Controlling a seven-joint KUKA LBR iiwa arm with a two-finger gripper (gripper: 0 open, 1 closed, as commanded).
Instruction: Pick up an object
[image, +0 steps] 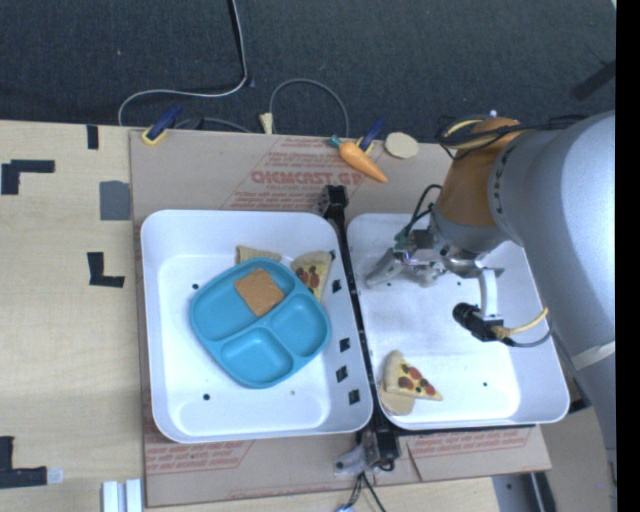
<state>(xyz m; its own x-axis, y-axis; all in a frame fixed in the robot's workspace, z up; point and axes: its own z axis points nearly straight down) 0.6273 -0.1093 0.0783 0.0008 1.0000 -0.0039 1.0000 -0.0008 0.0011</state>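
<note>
My gripper (383, 271) hangs low over the upper left part of the right bin (500, 400), open, with nothing between its fingers. Below it, near that bin's front left corner, lies a toy pizza slice (408, 382), well apart from the gripper. In the left bin (170, 400) a blue divided plate (262, 330) carries a brown toast piece (260, 291). Another pizza slice (314, 270) rests against the plate's upper right edge. A second toast (256, 255) pokes out from behind the plate.
A toy carrot (361, 160) and a beige disc (402, 145) lie on the cardboard behind the bins. The black divider (345, 290) runs between the two bins. The arm's grey body (570, 230) covers the right bin's right side.
</note>
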